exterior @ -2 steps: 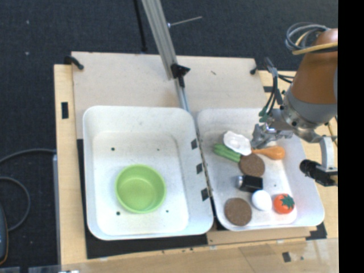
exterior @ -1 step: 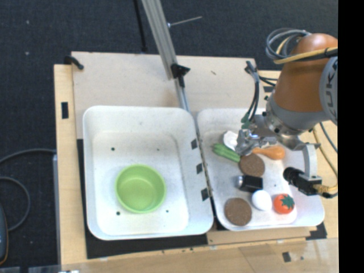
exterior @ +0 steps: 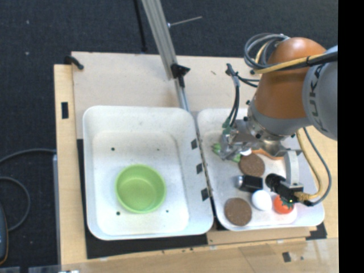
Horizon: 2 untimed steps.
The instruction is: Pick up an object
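Brown discs [exterior: 238, 210], a white ball [exterior: 261, 199] and an orange piece [exterior: 282, 205] lie in the right bin [exterior: 211, 123], none lifted; the hand [exterior: 232, 147] hangs low among them, grip state impossible to tell.

My gripper [exterior: 230, 147] hangs low at the right bin's [exterior: 209, 124] left edge, beside two brown discs [exterior: 251, 165]; a round green plastic bowl [exterior: 140, 188] sits in the left bin [exterior: 102, 124].
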{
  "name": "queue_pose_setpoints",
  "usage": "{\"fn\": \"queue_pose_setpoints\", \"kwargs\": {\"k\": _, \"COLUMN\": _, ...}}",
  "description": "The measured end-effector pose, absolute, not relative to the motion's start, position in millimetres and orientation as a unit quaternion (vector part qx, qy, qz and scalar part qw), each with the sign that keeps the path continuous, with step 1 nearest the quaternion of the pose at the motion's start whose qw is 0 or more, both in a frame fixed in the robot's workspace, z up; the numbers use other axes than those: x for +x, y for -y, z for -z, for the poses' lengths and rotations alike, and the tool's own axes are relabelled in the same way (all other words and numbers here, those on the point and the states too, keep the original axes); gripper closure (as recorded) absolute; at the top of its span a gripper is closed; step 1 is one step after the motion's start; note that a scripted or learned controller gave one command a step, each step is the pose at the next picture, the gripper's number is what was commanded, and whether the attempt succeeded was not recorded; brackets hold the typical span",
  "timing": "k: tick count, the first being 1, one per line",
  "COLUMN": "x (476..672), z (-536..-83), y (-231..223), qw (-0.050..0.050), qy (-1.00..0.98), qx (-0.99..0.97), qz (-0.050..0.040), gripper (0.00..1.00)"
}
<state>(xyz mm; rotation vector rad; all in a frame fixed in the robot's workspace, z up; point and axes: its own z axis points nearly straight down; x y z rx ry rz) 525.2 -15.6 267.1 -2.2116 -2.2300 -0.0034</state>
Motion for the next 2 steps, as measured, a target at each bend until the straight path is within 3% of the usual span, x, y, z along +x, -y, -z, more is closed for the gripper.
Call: {"fn": "queue_pose_setpoints", "kwargs": {"k": 2, "x": 507.3, "z": -264.0, "y": -77.4, "qw": 0.001, "qy": 0.708, "qx": -0.706, "qz": -0.0003, "gripper": 1.0}}
